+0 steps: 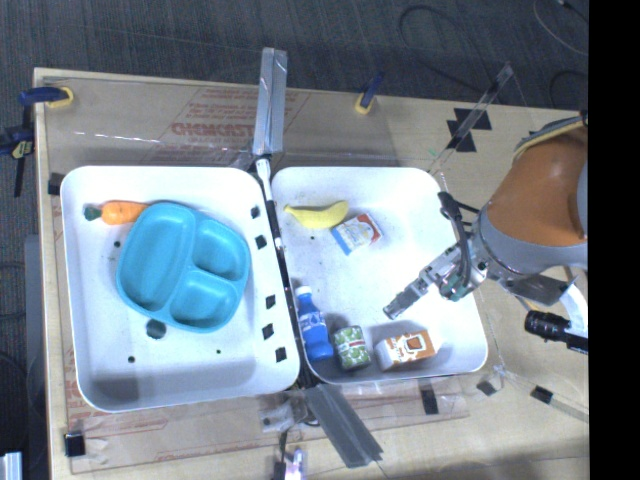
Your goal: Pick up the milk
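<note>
Camera view looks down on the bench [120, 98] at a slant, two white bins sitting side by side on it. The left bin [90, 368] has a blue divided plate [185, 265] taking up most of the middle, with an orange carrot [122, 211] just beside its upper-left edge.

The right bin [400, 183] is where the action is. Up near the back there's a banana [318, 214], and just to its right a small red-and-white carton [357, 232], which I'd call the milk, lying tilted on the bin floor. Along the front wall there's a row of three things: a blue bottle [313, 326] lying near the divider, a green can [351, 348] just beside it, and an orange-and-white carton [406, 348] to the right of that.

The arm [540, 203] comes in from the right, grey with the big orange band, and the pincer [398, 304] hangs over the right bin's floor, just above that orange-and-white carton and well apart from the milk. Honestly can't tell how wide its tips are set at this resolution, it's just a dark blob at the end. Nothing looks to be held between them though.
</note>
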`<state>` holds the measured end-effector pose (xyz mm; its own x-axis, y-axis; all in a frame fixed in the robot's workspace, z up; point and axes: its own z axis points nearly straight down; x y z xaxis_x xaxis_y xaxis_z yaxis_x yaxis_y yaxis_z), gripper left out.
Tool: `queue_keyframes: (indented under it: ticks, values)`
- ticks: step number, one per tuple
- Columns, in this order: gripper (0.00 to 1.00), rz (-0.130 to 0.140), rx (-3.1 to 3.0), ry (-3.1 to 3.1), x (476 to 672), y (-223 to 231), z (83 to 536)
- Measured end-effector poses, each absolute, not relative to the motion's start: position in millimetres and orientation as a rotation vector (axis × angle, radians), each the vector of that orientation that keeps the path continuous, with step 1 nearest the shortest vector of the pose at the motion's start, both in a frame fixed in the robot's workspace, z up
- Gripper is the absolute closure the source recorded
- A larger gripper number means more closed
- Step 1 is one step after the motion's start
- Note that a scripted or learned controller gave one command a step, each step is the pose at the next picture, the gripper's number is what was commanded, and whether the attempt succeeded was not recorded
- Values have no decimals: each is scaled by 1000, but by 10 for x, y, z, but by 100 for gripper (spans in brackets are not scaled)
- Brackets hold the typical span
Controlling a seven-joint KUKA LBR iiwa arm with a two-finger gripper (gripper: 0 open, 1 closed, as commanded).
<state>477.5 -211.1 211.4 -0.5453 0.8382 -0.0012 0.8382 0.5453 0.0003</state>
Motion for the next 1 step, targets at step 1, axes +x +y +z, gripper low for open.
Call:
queue_keyframes:
  ticks: [1]
  values:
    - [0, -2, 1521, 2751, 4824, -2103, 1800]
